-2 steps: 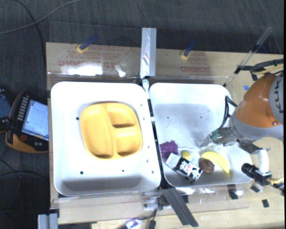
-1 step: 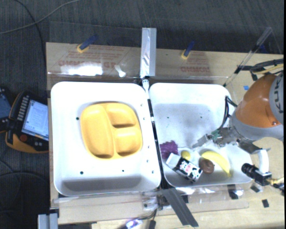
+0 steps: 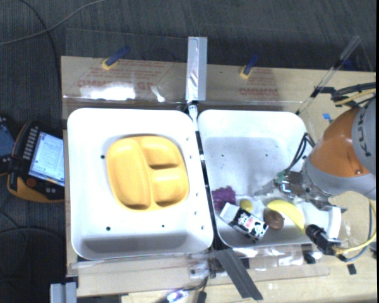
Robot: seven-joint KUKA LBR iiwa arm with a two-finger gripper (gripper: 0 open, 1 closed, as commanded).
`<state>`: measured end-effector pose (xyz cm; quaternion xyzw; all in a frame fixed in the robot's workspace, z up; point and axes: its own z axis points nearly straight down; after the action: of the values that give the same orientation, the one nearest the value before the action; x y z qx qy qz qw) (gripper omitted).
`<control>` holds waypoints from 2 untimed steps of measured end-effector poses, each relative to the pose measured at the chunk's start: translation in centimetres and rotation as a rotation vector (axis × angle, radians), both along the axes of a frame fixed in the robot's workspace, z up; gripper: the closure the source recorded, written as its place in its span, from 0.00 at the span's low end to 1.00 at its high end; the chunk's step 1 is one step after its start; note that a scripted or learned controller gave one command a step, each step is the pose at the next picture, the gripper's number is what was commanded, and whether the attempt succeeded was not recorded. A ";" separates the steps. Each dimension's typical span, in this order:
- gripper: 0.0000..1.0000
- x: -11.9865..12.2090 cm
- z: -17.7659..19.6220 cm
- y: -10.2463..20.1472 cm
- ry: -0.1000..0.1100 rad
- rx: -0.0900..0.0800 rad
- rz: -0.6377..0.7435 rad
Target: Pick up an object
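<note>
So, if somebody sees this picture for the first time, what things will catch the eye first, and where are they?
First comes the big yellow divided tray, lying alone in the left bin. Next is the arm's orange band at the right edge, above the right bin. Then the small cluster along that bin's near side: a purple item, a black-and-white box and a banana.

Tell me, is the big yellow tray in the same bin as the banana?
No, the yellow tray lies in the left bin, while the banana lies in the right bin.
</note>
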<state>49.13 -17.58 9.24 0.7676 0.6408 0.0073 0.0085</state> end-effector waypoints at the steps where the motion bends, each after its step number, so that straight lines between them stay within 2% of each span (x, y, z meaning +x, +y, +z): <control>1: 0.00 3.4 -0.2 2.7 0.009 -0.003 -0.019; 2: 0.00 0.0 -0.2 -1.7 0.007 -0.001 0.004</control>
<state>49.16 -19.29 9.08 0.7664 0.6423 0.0040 0.0068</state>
